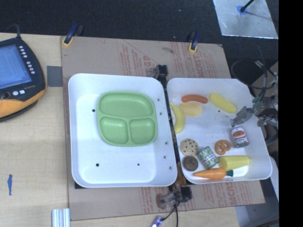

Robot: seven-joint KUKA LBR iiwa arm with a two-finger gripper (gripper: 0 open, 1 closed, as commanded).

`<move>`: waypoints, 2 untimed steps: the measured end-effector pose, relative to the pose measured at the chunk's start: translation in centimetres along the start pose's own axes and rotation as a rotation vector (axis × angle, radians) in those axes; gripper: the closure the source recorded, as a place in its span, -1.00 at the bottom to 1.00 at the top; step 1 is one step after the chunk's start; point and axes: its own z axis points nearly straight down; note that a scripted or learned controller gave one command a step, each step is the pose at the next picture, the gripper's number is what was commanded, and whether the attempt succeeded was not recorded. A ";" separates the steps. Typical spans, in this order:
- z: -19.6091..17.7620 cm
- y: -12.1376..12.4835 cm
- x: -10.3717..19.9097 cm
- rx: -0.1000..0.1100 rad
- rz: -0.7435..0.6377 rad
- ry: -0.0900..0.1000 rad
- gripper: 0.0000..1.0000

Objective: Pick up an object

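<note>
Two white bins are sitting side by side on the surface (38,141). The left bin (83,169) is carrying a green divided plate (127,118) toward its far edge. The right bin (255,167) is holding the toy foods: a red sausage (194,99) and a yellow corn cob (222,103) along its far edge, a banana (179,118) lying against its left wall with a pale round piece (191,109) touching it, a chocolate-chip cookie (189,146) and a dark brown disc (190,163) near the left wall, a green carton (208,157), a small pretzel (222,147), a red-labelled can (239,137), a yellow block (233,162) and a carrot (211,174) by the near edge. The end effector (245,113) is hovering at the right bin's right edge, just above the can; whether its fingers are parted or closed, I cannot tell, and nothing is visibly caught in it. A yellow teach pendant (16,82) is resting at the surface's left edge.
</note>
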 end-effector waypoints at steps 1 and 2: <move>13.3 2.3 -1.6 0.002 -0.001 -0.001 -1.00; 12.2 2.3 -1.7 0.001 -0.003 -0.003 1.00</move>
